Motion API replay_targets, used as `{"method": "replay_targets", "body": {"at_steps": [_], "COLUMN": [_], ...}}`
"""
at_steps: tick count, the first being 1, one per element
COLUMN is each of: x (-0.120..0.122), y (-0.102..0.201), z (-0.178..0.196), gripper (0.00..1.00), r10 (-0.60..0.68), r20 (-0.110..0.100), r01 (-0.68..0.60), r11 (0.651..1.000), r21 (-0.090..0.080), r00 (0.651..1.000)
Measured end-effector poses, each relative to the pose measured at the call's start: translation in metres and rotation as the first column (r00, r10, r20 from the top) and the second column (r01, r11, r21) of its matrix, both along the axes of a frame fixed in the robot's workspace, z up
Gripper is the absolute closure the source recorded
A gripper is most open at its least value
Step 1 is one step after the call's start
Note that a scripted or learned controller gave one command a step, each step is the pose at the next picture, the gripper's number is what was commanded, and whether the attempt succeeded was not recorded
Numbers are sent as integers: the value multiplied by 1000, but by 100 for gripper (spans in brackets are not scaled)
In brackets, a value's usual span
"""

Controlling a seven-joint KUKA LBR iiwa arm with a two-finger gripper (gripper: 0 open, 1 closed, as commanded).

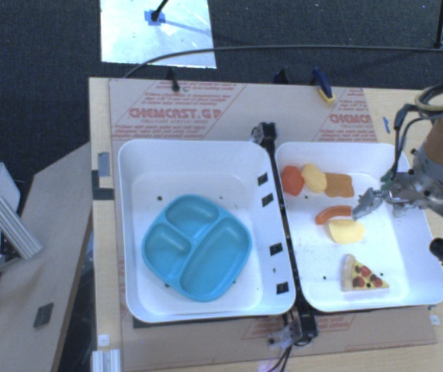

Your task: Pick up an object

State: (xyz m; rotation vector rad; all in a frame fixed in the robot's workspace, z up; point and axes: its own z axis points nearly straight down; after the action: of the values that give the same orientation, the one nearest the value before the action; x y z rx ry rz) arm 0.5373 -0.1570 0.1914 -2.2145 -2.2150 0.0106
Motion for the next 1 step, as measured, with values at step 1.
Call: {"method": "replay_targets", "body": {"at_steps": [1], "x": [3], "y": [0], "z": [7], "gripper": [0], "r10": [3], "r20": [12], "r01": [-3], "r11": [1000], "r21": [-2], "r00": [1000]}}
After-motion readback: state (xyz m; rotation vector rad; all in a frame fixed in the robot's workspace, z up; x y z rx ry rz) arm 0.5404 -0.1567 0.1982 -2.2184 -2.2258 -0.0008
